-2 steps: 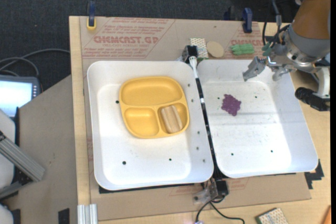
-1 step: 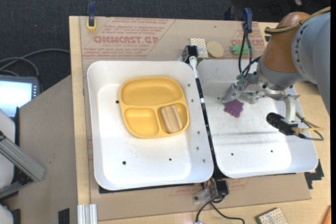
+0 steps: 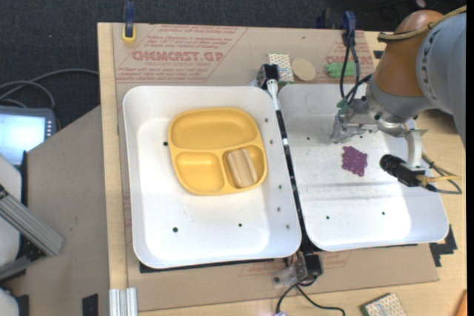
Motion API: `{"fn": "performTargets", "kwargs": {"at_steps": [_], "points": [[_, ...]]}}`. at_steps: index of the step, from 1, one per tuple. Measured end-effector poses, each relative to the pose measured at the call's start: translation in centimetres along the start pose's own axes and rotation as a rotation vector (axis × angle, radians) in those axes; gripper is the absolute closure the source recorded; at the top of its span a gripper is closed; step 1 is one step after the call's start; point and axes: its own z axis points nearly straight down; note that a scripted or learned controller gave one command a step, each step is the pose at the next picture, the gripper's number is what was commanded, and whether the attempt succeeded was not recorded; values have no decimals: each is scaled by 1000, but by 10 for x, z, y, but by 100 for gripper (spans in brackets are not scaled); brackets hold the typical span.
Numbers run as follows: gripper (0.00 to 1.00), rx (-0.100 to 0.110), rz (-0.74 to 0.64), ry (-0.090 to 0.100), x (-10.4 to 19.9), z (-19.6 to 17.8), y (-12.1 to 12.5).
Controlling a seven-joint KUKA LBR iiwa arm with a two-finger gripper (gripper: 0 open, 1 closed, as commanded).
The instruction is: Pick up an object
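Gripper (image 3: 346, 128) position: low over the upper middle of the right bin (image 3: 318, 192), hanging from my wrist, which enters from the right of the camera view. Gripper state: I cannot tell from this angle how it stands, and nothing is visible in its hold. Nearest candidate for the pick is the purple object (image 3: 354, 160), a small lumpy piece lying flat on the floor of the same bin. It lies just below the gripper in the view and a little to the right, that is, toward the near edge of the desk (image 3: 185, 48) and slightly back toward my own arm. The two are near but apart; a strip of bare bin floor shows between them. Its long axis runs roughly up and down the view, tilted slightly, so in my judgement a grasp across its narrow width would suit best. A black part (image 3: 400, 169) of my own rig, with thin wires trailing from it, hangs to the right of the purple object and close beside it; I judge it the main obstruction to watch on that side. Further out, the left bin (image 3: 148, 181) holds a yellow divided tray (image 3: 211, 131) with a tan block (image 3: 240, 166) in its lower right compartment, well apart from the gripper and across the divider between the bins. Assessment: the short move is toward the purple object, not the tray.
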Motion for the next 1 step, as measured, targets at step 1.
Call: {"fn": "performTargets", "kwargs": {"at_steps": [1], "points": [[0, 1, 0, 0, 0, 1, 0]]}}
